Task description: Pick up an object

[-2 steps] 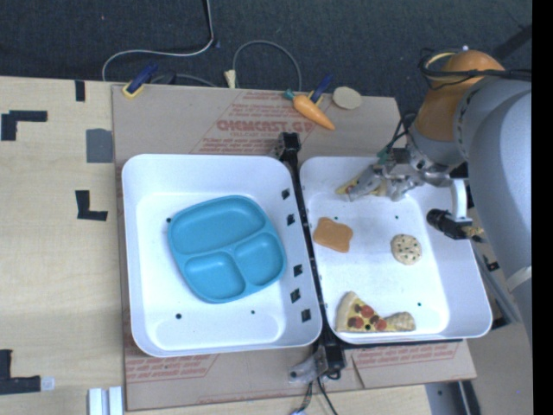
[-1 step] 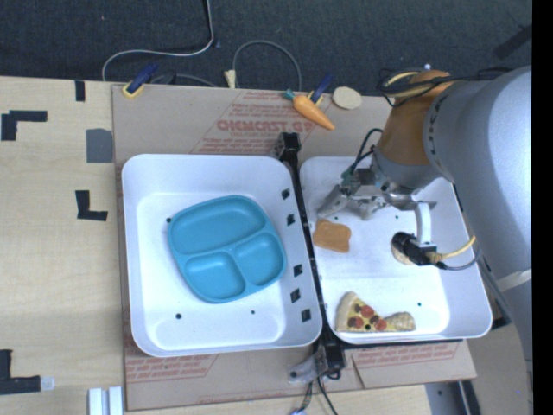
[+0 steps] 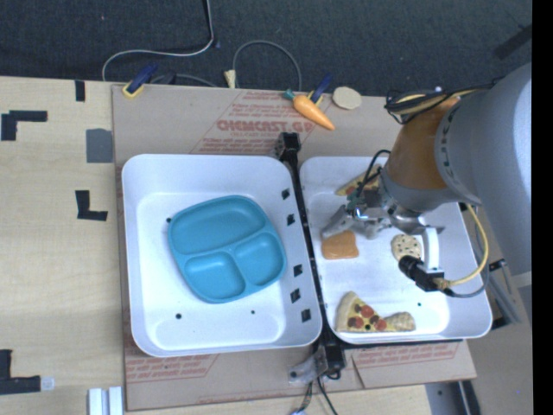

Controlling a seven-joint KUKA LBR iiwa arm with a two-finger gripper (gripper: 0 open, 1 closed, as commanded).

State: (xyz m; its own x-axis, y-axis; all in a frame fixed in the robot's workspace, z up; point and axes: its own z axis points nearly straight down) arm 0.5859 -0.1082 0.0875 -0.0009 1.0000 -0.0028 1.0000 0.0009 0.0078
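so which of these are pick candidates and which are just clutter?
In play, right bin:
- gripper, low over the bin
- orange slab, just below it
- pizza slice
- cookie

Lying about:
- blue divided plate in the left bin
- carrot and tan disc on the board behind the bins

Overall light: we see even, diffuse brightness from overhead; nothing sits in deep shade.
White bins: the left bin (image 3: 143, 258) and right bin (image 3: 449, 318) read bright, close to blown out, with little surface detail.
Shadows: soft and short; we note a faint one round the blue plate (image 3: 226, 247) and a darker patch under the arm (image 3: 471, 145).
Far background: dark floor, dim and low in contrast.
Sharpness: modest resolution; small food items look soft, and the lettering on the cardboard (image 3: 259, 128) is barely legible.
Edges: bench lines look roughly straight.
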